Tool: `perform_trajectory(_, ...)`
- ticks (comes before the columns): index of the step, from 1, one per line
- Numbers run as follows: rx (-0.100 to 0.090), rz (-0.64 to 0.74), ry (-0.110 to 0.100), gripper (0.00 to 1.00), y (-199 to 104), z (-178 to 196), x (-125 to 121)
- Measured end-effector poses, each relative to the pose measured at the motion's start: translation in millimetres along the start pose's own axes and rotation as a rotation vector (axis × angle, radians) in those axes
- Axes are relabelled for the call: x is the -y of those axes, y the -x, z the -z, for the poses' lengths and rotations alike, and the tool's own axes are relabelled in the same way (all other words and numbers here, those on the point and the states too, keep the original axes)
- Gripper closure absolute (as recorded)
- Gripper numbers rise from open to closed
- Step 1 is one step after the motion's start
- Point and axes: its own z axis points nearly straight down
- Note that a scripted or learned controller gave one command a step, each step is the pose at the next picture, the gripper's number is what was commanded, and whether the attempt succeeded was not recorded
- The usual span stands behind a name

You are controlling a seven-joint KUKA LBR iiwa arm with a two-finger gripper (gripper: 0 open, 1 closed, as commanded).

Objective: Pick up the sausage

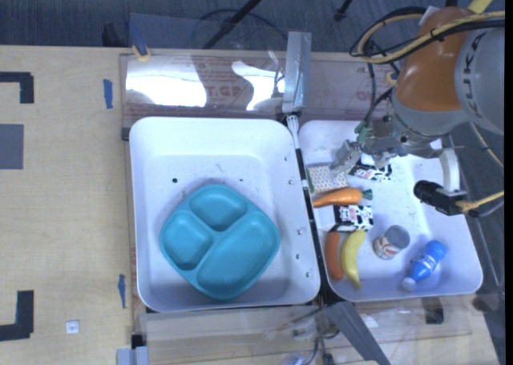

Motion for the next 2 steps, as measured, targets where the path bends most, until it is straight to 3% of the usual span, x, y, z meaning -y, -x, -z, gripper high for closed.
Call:
perform_trajectory(1,0.0,-0.051,0.002,0.0,-94.2,0.4,-13.7)
perform_trajectory(2,0.002,-0.21,0.004,0.0,-48.5,0.7,-59.3)
